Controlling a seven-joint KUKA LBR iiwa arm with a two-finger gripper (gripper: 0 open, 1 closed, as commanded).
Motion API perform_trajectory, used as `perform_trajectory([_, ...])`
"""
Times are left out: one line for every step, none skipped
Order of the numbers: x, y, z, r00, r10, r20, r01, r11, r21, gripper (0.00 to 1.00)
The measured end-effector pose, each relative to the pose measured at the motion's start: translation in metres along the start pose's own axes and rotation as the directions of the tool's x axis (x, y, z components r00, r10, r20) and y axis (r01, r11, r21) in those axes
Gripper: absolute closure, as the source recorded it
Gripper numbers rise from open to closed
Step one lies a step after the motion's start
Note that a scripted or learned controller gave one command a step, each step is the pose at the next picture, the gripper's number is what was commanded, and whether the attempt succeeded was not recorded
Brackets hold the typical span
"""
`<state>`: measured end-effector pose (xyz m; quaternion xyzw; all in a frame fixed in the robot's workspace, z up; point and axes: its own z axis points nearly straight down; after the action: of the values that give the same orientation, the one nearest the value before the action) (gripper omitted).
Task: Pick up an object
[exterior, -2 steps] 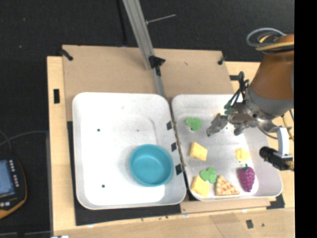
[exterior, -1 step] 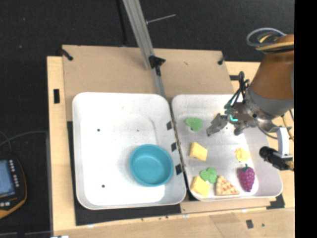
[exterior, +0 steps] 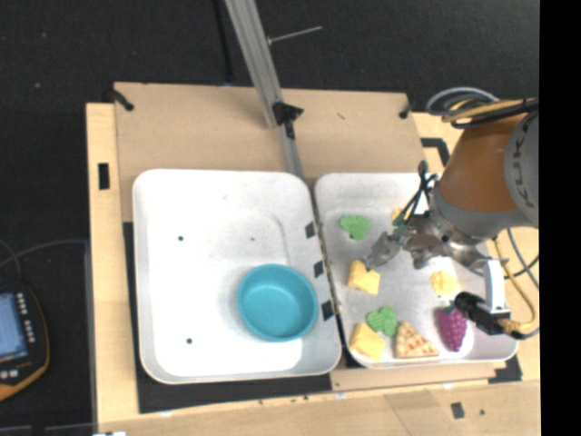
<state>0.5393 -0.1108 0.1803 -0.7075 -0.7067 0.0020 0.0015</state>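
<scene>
A smooth, glossy plastic look is shown by the blue bowl [exterior: 272, 302], while the white bins [exterior: 209, 207] appear matt, perhaps lightly scuffed.

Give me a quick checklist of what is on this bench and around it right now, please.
Surface: a tan bench bearing a left bin and a right bin side by side.
Job's things: in the right bin, a green leafy piece, a yellow wedge, a second green piece, a yellow block, a pizza slice, purple grapes, a small yellow piece.
Clutter: a blue bowl in the left bin.
Hand: the hand hangs above the right bin, near the yellow wedge; grip too unclear to judge.
Cables: wires by the arm, a loop at the bench's far right corner.
Surroundings: dark floor, a slanted metal rail, a handheld screen at left.
</scene>
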Motion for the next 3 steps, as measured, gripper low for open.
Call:
perform_trajectory([0.001,0.011,0.049,1.0,0.008,0.0,-0.008,1.0,-0.009,0.0])
perform_trajectory([0.0,0.011,0.08,1.0,0.003,0.001,-0.003,1.0,-0.005,0.0])
perform_trajectory([-0.001,0.012,0.069,1.0,0.008,0.0,-0.008,1.0,-0.008,1.0])
